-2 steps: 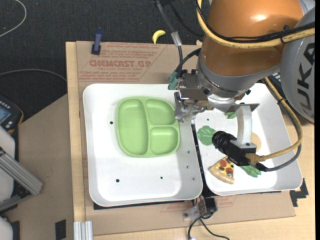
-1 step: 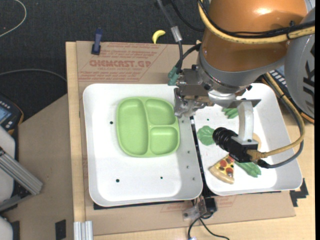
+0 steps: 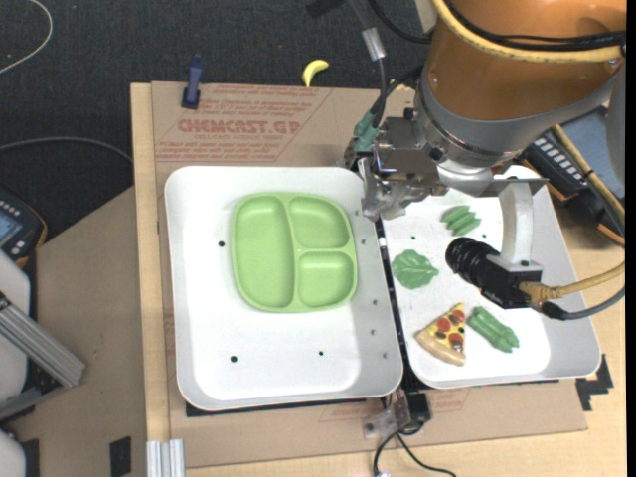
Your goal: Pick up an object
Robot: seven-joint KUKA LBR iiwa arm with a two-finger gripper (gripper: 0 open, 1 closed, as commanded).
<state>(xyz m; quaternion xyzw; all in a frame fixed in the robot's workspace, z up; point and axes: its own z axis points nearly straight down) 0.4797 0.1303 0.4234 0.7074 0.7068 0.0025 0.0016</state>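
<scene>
The right bin (image 3: 571, 361) holds a toy pizza slice (image 3: 444, 333), a green leaf (image 3: 413, 268), a long green vegetable piece (image 3: 494, 328) and a small green piece (image 3: 460, 217). My gripper (image 3: 378, 197) hangs at the bin's far left corner, close to the divider between the bins. It is above and to the left of the leaf, and nothing shows in its grasp. The arm's grey wrist and orange band cover the back of the right bin. A black cylinder with a white bracket (image 3: 492, 266) sticks out from the wrist over the middle of the bin.
The left bin (image 3: 199, 346) holds a light green divided plate (image 3: 294, 251). On the brown board behind the bins lie a yellow banana-shaped toy (image 3: 315, 70) and a blue clip (image 3: 192, 82). Cables run along the right side near the arm.
</scene>
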